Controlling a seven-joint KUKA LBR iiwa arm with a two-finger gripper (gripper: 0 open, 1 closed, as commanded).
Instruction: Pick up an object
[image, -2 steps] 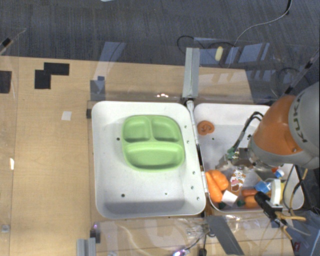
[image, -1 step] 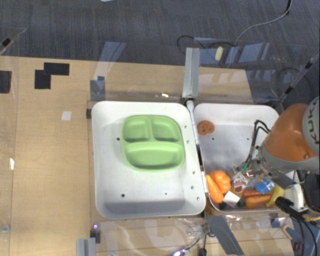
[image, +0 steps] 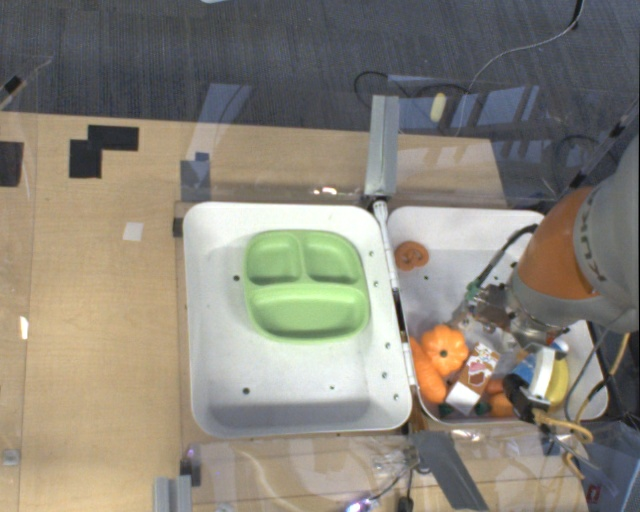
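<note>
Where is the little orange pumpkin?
The small orange pumpkin sits in the right white bin, near its left wall and front corner, among a pile of small toys just left of the arm's gripper.

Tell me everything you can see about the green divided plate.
The green divided plate is a rounded rectangle, apparently matte plastic, with three compartments: two smaller ones at the far side and one wide one nearer the camera. It lies flat, right way up, in the left white bin, roughly central but toward the far wall. Nothing rests in it or touches it.

A robotics lab — wooden bench with two white bins, loose cables, grey carpet.
</note>
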